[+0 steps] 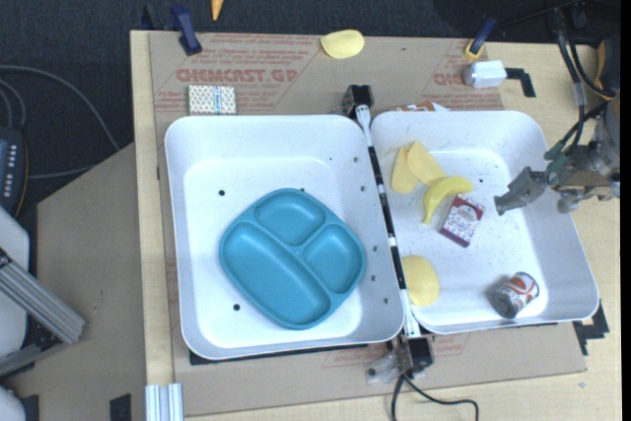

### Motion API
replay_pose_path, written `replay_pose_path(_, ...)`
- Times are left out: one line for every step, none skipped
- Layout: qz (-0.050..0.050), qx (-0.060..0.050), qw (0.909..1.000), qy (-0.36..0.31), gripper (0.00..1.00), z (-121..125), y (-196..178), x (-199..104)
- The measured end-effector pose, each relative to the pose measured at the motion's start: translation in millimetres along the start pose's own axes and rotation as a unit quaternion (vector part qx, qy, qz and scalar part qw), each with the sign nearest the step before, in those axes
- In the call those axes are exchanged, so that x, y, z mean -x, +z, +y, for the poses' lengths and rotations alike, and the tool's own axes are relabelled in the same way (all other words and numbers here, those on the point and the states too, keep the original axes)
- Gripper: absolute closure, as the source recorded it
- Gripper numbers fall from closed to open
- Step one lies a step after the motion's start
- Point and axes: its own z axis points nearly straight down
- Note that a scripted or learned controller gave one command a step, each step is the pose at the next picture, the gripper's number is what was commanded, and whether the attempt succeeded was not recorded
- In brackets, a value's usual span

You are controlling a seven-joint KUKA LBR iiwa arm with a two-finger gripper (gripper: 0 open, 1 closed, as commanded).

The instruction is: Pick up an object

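The gripper (517,196) hangs over the right bin (552,138) near its right wall — whether it is parted or closed I cannot tell — with the red packet (460,219) lying just to its left, long axis running roughly up-down and tilted.

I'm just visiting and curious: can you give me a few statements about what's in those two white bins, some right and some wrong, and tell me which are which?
1. The blue divided plate lies in the left bin. True.
2. The banana lies in the left bin. False: it is in the right bin, beside a small red packet.
3. A can lies on its side near the right bin's front corner. True.
4. The gripper holds the can. False: it is above the right bin's right part, apart from the can.
5. The small orange carrot lies in the right bin. False: it lies on the dark floor beyond the bench.
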Motion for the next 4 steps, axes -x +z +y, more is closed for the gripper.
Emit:
replay_pose_path(0.000,-0.001,1.0000,0.000,0.00,51.7,95.0,-30.3)
replay_pose_path(-0.001,0.005,1.0000,0.000,0.00,90.2,192.9,-0.1)
replay_pose_path(-0.003,0.009,1.0000,0.001,1.00,92.1,180.9,1.4)
replay_pose_path(-0.003,0.008,1.0000,0.001,0.00,92.0,181.0,1.4)
